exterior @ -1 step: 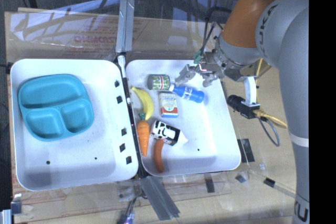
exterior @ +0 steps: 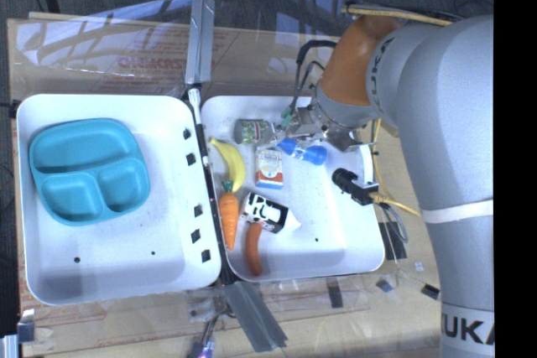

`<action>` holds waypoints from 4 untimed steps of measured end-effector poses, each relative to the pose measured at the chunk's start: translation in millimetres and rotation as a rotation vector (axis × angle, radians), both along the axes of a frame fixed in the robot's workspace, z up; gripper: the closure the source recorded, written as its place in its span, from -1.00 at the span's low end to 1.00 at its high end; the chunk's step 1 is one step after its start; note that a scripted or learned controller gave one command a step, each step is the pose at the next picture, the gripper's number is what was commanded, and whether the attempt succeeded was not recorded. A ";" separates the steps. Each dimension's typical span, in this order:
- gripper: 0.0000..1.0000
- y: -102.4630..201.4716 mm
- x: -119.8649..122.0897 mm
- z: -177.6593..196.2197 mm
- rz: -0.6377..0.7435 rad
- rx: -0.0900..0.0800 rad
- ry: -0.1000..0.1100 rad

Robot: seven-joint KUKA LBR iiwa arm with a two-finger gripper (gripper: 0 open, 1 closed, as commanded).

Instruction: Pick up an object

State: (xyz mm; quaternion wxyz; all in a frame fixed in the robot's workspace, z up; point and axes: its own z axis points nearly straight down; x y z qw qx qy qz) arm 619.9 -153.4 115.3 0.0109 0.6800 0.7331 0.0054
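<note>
The grey arm (exterior: 436,147) fills the right side of the frame, its orange band (exterior: 352,63) at upper centre-right, bending down toward the right-hand bin. Beneath everything lies the desk (exterior: 101,38), its brown top showing along the upper left under a clear sheet.

The left bin (exterior: 109,264) takes up the left half of the frame. In its upper left part sits a blue divided tray (exterior: 88,170) with three compartments.

The right bin (exterior: 336,247) sits at centre, just beside the left one, and holds the loose objects. A yellow banana (exterior: 232,165) lies along its left wall, with an orange carrot (exterior: 229,220) below it and a reddish sausage-shaped piece (exterior: 252,249) further down toward the lower edge. Beside the carrot is a black and white item (exterior: 267,212). Above that stands a small red and white carton (exterior: 269,168), and above the carton a greenish can (exterior: 252,131) on its side near the top wall. A blue bottle-like thing (exterior: 304,152) lies right of the carton.

The hand (exterior: 300,123) is low over the upper middle of the right bin, just beside the can and the blue thing; whether its fingers are open or closed I cannot tell. A black part (exterior: 354,185) juts out at the bin's right side.
</note>
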 end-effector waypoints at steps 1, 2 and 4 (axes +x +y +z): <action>-1.00 -18.4 7.7 -6.6 0.086 -0.001 -0.009; -1.00 -55.0 21.5 -20.9 -0.046 0.008 0.023; -1.00 -10.3 -119.0 -23.6 0.239 0.005 0.026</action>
